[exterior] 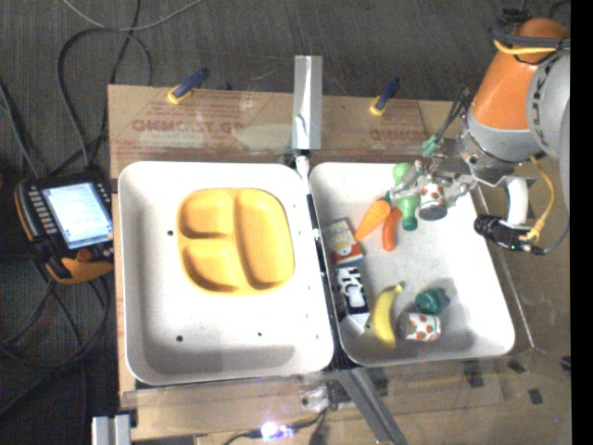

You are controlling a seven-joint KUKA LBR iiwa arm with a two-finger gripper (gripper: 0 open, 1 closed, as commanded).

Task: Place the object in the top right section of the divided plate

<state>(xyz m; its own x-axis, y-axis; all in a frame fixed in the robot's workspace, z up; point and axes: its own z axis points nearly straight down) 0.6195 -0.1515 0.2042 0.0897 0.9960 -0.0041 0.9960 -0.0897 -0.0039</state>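
Carrots are my best guess at the task's thing: an orange carrot (pixel 373 217) and a redder one (pixel 390 229) lie side by side at about 12 o'clock in the right bin (pixel 482 304), and which of the two is meant I cannot tell. A small mug (pixel 432 203) sits just beside them at their 3 o'clock. The gripper (pixel 419 189) hangs over this cluster, near the carrots' leafy ends; whether it is open, closed or has anything in it I cannot tell, since mug and greens crowd the spot.

That crowding is the main risk. A closing grip could catch the mug or only the greens, or nudge one carrot against the other so that both roll away. A tapered carrot held near its tip may also slip out on the lift.

The carry comes next (a long one). The plate (pixel 289 248) lies in the left bin (pixel 148 341), well away at 9 o'clock, across the two rims where the bins meet. A low pass could clip them. Its right side looks like one tall compartment, so a release too far toward 6 o'clock or 9 o'clock would land wrong
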